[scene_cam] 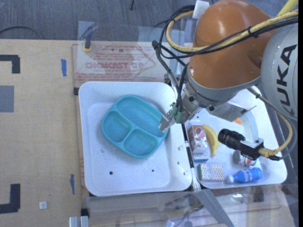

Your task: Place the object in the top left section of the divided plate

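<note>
The light blue plastic divided plate [134, 126] lies in the left white bin [94, 174], a little nearer to the far right corner of this bin than to its middle. It has three sections, and it sits turned at an angle. The grey arm with the big orange band [227, 41] reaches in from the right and covers the far part of the right white bin [279, 169]. The gripper [169, 119] is over the right edge of the plate, near the wall between the two bins. I cannot tell what state the gripper is in.

In the right bin lie a small carton box with a picture [199, 140], touching a yellow banana [212, 138], a flat packet with small dots [211, 172] near the front edge, and a blue plastic bottle [245, 176] lying on its side beside it. I cannot tell which of them is the object of the task.
</note>
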Robot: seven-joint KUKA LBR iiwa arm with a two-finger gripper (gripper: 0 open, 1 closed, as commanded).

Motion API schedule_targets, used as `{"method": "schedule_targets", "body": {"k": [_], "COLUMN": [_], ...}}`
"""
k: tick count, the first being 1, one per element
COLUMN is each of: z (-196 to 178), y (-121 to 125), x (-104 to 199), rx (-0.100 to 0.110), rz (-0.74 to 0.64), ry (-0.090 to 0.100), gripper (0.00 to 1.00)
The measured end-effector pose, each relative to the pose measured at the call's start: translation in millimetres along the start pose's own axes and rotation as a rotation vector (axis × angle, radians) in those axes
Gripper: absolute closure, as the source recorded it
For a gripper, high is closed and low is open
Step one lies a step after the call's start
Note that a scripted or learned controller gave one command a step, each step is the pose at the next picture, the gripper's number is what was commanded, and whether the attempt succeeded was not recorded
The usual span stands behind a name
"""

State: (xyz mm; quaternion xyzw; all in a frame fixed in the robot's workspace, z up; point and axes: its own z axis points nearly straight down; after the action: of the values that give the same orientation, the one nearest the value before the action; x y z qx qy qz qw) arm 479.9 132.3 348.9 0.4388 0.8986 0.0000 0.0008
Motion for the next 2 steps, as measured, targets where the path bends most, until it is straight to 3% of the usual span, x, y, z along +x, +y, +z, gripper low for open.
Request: {"method": "schedule_targets", "body": {"k": [1, 2], "z": [165, 174], "y": [-32, -2], "x": [-39, -1], "rx": [0.001, 0.000], "rz": [0.057, -0.110], "ry": [0.002, 0.001], "gripper": [1.00, 1.00]}}
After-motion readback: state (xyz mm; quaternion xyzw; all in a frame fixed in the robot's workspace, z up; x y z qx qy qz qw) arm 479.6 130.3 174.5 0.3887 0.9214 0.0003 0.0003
